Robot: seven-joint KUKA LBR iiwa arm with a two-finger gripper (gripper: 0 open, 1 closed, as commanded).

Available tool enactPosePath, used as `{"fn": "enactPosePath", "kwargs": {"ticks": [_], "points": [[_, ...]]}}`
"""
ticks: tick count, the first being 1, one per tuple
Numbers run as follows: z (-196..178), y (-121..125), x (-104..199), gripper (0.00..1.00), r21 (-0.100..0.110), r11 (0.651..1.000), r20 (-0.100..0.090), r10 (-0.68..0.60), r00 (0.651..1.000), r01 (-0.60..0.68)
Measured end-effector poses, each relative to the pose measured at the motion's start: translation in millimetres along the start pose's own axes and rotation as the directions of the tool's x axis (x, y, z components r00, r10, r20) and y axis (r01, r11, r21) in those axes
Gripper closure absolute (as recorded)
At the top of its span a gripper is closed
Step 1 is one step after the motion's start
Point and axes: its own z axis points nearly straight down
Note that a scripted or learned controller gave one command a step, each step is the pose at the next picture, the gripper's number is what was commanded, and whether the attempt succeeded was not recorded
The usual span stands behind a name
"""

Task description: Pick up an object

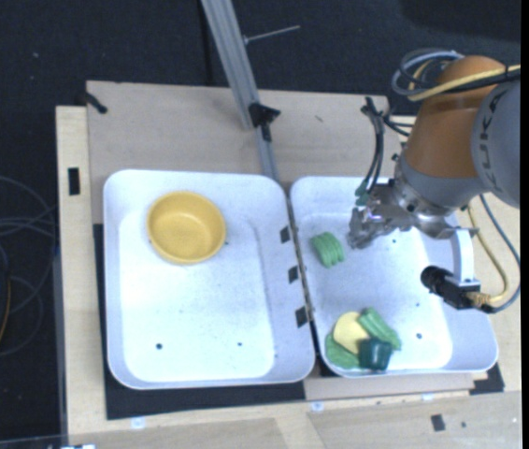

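My gripper (pixel 363 234) hangs over the upper middle of the right bin (pixel 433 279), pointing down and left. A small green ribbed object (pixel 327 249) lies on the bin floor just left of the fingertips, apart from them. In the bin's near corner sits a cluster: a yellow piece (pixel 348 328), a light green piece (pixel 378 326), and a dark teal block (pixel 374 353). A yellow bowl (pixel 186 227) rests in the upper part of the left bin (pixel 199 344).
A grey metal pole (pixel 232 50) slants down from the top to the gap between the bins. Cables loop around the wrist, and a black connector (pixel 447 286) hangs over the right bin's right side. Dark floor surrounds the bench.
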Motion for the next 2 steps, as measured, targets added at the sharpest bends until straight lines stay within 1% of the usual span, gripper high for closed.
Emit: {"fn": "enactPosePath", "kwargs": {"ticks": [1, 2], "points": [[6, -8, 57, 1.0, 0.001, 1.0, 0.0, -0.001, 1.0, 0.001], [-8, -19, 113, 1.0, 0.0, 1.0, -0.001, -0.001, 1.0, 0.001]]}}
